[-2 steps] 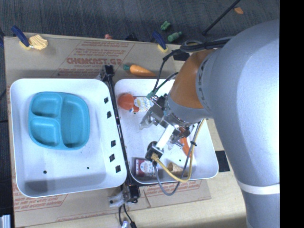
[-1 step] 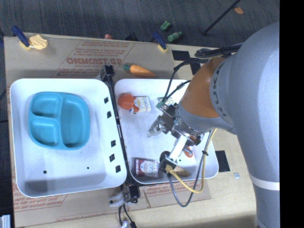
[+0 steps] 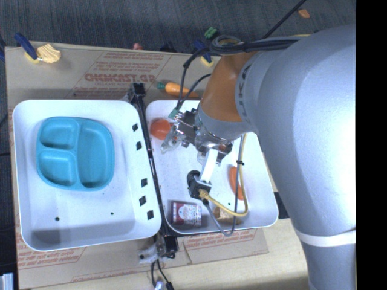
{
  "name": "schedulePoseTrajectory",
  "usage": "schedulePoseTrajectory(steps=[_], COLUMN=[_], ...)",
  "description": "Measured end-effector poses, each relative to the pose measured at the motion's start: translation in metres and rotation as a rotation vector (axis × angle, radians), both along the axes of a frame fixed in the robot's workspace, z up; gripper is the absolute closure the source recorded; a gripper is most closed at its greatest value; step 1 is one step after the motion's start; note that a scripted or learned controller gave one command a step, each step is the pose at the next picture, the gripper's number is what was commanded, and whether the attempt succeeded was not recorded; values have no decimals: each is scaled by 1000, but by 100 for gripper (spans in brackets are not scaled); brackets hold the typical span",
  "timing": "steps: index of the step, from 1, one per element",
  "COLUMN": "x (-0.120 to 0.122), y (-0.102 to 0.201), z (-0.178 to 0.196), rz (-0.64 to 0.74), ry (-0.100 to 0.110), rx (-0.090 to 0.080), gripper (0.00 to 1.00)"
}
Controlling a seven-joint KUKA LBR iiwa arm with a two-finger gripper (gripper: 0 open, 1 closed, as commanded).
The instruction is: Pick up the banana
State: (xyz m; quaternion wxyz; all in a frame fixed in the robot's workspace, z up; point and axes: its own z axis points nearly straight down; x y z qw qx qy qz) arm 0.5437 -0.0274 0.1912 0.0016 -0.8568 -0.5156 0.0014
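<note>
My gripper (image 3: 174,135) hangs low over the back left part of the right bin (image 3: 263,205), just right of a round orange-red fruit (image 3: 158,127). The grey arm and its orange band (image 3: 224,92) cover most of that bin. A yellowish-brown curved piece (image 3: 228,219) peeks out at the bin's front edge, below a yellow cable loop (image 3: 242,205). I cannot tell whether that piece is the banana.
An orange carrot-like piece (image 3: 234,183) lies right of the wrist, and a dark red packet (image 3: 184,214) lies at the front. The left bin (image 3: 24,180) holds a blue divided plate (image 3: 75,151). Another carrot (image 3: 175,89) lies on the cardboard behind the bins.
</note>
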Motion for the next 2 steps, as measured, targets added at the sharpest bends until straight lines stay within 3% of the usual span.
schedulePoseTrajectory(steps=[1,2], x=[-47,23], y=[-35,-2], z=[0,35], rz=[37,2], ry=[2,-1], rx=[0,1], gripper=[0,0])
